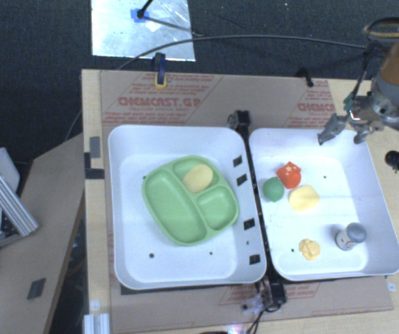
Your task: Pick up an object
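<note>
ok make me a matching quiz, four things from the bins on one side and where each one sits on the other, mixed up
Things:
1. yellow piece
2. green ball
3. grey object
4. pincer

Places:
A. above the right bin's far edge
B. near the right bin's front right corner
C. in a compartment of the green tray, left bin
D. right bin, beside the red piece

Pairs: 1-C, 2-D, 3-B, 4-A

You see two white bins: the left bin [126, 207] carries a pale green divided tray [178, 218] with a yellow item [199, 178]. The right bin [377, 207] contains a red-orange block [290, 175], green ball [273, 189], pale yellow lump [304, 198], small yellow piece [309, 249] and grey object [350, 235].
</note>
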Robot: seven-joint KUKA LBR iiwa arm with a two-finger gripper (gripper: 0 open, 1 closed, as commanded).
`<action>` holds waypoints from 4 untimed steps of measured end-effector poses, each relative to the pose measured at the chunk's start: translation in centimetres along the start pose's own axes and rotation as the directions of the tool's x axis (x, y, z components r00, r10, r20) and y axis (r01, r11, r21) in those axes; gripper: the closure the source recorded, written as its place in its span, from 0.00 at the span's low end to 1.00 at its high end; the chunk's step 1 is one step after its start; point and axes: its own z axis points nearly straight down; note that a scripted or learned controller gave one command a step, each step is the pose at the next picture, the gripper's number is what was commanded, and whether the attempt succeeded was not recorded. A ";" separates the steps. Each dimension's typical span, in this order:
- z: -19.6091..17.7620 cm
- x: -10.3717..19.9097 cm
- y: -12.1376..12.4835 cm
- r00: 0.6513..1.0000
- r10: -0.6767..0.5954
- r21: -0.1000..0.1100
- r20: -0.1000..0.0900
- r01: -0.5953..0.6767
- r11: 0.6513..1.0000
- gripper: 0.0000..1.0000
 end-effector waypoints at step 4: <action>11.6 -0.6 0.6 1.000 -0.004 -0.012 0.003 0.004 1.000 0.00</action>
